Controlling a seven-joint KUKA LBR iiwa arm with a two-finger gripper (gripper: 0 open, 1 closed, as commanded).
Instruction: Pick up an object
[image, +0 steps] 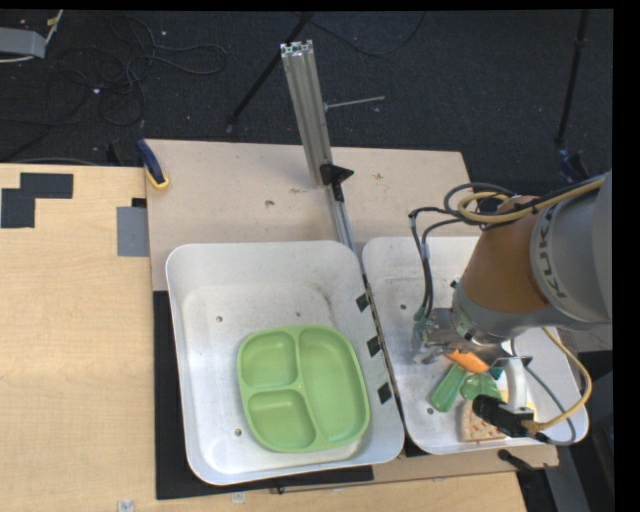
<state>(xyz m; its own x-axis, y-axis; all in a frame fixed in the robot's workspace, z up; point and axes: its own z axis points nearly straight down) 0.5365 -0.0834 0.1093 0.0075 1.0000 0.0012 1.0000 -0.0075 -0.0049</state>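
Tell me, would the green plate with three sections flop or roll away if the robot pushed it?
Probably neither. The green plate looks like moulded plastic with raised dividers, so it is likely stiff and light. It lies flat in the left bin, so it should slide, not roll. Its smooth, low rim may be slippery and hard for the gripper to pinch.

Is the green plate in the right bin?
No, the green plate lies in the left bin; the arm works over the right bin.
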